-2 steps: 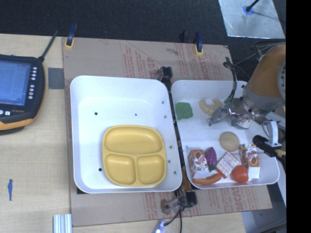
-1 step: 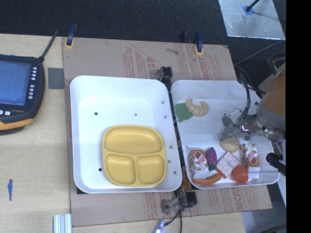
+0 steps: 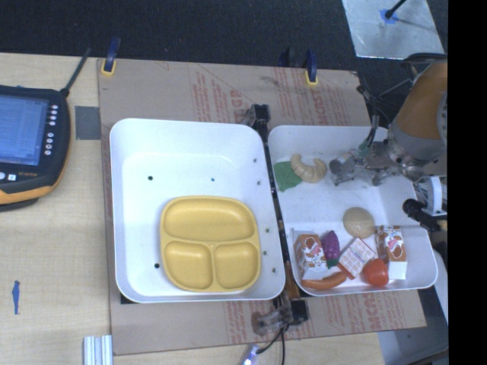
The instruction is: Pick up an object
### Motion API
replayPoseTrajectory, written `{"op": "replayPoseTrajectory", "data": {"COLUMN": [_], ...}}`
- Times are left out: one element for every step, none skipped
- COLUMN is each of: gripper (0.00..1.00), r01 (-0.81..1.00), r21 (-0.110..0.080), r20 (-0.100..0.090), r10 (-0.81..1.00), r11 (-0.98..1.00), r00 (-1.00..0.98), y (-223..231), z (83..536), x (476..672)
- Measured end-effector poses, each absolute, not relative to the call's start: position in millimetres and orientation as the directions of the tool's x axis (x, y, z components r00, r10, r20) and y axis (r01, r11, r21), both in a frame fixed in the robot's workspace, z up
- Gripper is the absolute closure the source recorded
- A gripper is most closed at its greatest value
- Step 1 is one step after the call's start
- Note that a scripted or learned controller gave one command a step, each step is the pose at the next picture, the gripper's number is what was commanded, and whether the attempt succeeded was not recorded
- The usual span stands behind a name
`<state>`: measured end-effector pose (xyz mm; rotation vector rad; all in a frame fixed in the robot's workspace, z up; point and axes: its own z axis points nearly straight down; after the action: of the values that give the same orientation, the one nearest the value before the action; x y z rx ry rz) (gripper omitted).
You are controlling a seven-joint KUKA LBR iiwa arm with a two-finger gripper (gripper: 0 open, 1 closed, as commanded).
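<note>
Hovering gripper (image 3: 344, 170) beside croissant (image 3: 310, 169); labels unreadable.

The arm (image 3: 422, 105) was cut off at the right edge, so most of its body lay out of sight. The gripper (image 3: 351, 169) was small and blurred, its fingers indistinct. The pendant (image 3: 30, 143) ran off the left edge, its screen text unreadable.

Yellow divided tray (image 3: 211, 245) in left bin (image 3: 129, 139), orange-edged tablet pendant (image 3: 27, 143) at bench's left edge
</note>
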<state>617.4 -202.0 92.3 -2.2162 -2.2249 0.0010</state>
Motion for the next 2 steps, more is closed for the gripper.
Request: {"op": "replayPoseTrajectory", "data": {"gripper": [0.0, 0.0], "r01": [1.0, 1.0], "r21": [-0.002, -0.005], "r20": [0.0, 0.0], "r10": [1.0, 1.0], "r11": [0.003, 0.007], "r00": [-0.003, -0.007], "y": [-213, -185], "z": [170, 91], "x": [514.9, 560.7]}}
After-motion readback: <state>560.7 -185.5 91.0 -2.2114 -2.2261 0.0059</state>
